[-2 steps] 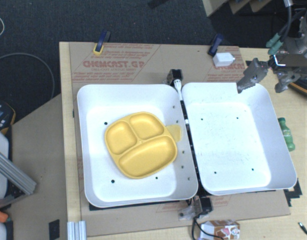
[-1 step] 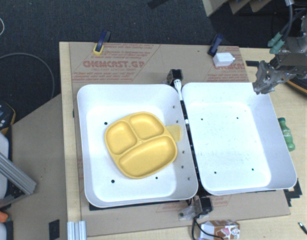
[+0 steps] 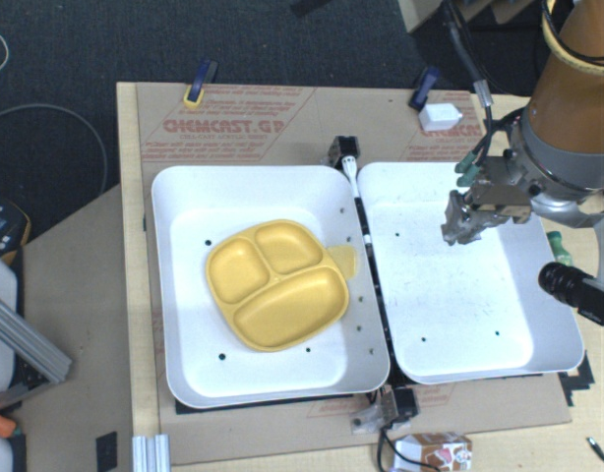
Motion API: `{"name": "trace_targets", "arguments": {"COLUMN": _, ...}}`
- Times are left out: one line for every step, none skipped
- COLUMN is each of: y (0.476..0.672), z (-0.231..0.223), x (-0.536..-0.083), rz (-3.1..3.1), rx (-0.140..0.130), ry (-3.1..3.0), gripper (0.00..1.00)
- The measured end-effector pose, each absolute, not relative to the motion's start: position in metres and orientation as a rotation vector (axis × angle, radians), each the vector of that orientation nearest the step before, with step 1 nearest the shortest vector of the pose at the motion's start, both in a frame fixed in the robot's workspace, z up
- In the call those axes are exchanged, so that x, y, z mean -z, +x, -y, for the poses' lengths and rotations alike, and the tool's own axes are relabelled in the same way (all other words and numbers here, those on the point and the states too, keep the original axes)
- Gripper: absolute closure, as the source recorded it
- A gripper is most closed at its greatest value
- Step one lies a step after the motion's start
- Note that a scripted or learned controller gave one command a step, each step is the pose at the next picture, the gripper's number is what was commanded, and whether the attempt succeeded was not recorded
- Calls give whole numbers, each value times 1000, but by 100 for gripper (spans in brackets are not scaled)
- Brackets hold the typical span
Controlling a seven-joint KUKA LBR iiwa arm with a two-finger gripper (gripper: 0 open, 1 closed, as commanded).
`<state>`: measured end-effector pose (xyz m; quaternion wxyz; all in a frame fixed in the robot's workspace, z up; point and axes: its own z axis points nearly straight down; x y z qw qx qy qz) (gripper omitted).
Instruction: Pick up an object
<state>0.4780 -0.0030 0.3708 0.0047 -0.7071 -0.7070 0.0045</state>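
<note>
Yellow divided plate (image 3: 276,283) sits in left bin (image 3: 174,205), untouched. Claw (image 3: 461,226) hangs over right bin (image 3: 538,352), well apart from plate; can't tell if clenched. Pick not started, approx. all left.

We cannot make out the fingertips of the gripper (image 3: 462,226) against the right bin (image 3: 420,293), the arm (image 3: 577,77) runs off the top and right edges, and a small tan piece (image 3: 343,260) is tucked partly beneath the yellow divided plate (image 3: 275,283).
</note>
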Motion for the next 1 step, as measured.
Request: {"name": "trace_targets", "arguments": {"y": 480, "z": -53, "x": -421, "rz": 2232, "rx": 10, "ry": -2216, "gripper": 100}}
